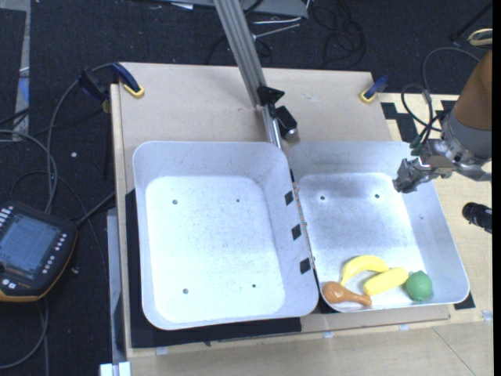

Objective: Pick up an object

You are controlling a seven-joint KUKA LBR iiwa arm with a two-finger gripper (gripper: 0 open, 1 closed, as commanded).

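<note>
Bright even light, soft shadows, mild blur

Reaches in from the right edge, grey arm (476,124) with its orange band uppermost, wrist angled down and leftward. Ends in a dark two-finger gripper (407,176), tip pointing left and slightly down, nothing visible between the fingers.

Two white bins (211,233), speckled grey, sit on a pale tan tabletop (196,108). Lower right lie two yellow bananas (374,273), a green ball (419,286) and an orange-brown piece (344,294). The hand (409,175) is dark grey.
</note>
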